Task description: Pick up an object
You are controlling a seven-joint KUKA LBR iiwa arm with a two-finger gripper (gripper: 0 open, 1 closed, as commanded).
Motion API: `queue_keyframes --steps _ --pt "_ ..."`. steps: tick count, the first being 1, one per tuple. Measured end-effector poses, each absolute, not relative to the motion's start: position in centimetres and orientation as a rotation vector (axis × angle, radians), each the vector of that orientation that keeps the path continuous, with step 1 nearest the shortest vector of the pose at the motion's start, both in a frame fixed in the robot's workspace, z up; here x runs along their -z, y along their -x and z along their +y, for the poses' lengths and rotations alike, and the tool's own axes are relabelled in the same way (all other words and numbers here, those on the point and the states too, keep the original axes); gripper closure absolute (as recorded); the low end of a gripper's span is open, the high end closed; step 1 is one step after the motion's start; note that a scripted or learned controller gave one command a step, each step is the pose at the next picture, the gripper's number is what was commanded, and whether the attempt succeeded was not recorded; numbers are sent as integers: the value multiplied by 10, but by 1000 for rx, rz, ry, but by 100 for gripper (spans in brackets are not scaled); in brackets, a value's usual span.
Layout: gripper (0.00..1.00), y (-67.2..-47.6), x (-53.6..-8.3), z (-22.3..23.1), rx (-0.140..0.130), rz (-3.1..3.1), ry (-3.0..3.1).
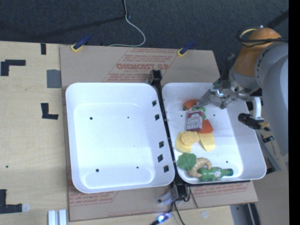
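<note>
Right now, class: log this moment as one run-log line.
arm: over right bin | gripper: above toy pile, nothing seen held | left bin: white | green bottle: near front edge

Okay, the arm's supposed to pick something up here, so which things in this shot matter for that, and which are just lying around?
For the job:
gripper, over the right bin
red packet
toy corn cob
yellow piece
orange pieces
green leafy toy
green bottle
tan pretzel-like toy

Just lying about:
left bin
cardboard sheet
blue clamps
hanging cable
</note>
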State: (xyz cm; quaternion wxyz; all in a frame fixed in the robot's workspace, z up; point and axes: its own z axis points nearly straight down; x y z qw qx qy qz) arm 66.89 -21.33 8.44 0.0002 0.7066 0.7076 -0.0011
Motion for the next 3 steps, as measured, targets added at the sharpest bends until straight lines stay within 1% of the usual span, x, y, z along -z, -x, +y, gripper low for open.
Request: queue_keyframes --steps 1,2,3 --pt "0 -610 -85 -146 3 2226 -2220" --pt "100 -612 -95 -147 1 2224 -2219" --pt "100 -616 -148 -152 -3 2220 -2218"
